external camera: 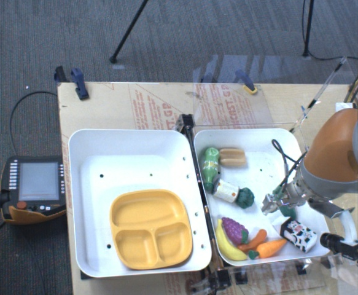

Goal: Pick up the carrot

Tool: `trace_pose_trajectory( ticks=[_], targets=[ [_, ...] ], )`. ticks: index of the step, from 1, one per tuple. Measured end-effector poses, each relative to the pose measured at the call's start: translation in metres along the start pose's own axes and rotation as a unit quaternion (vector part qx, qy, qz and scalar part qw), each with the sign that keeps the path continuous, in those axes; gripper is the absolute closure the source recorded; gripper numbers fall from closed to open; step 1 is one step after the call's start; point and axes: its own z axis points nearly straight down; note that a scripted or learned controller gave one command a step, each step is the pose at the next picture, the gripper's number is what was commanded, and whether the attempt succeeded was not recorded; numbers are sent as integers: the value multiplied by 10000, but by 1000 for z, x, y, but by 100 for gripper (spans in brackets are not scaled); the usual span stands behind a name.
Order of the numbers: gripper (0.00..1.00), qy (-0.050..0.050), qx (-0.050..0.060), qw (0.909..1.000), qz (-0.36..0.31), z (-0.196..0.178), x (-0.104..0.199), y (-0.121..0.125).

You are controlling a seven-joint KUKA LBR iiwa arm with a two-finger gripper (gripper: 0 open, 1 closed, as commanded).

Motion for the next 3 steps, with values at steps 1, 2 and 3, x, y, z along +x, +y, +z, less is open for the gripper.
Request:
trace_pose_trajectory(
  ticks=[1, 2, 3],
  targets=[
    [0, 3, 8, 10000, 6, 1, 0, -1],
    [0, 8, 10, 9915, -1298, 58, -38, -26],
    [0, -8, -16, 9808, -1951, 56, -60, 47]
  ],
)
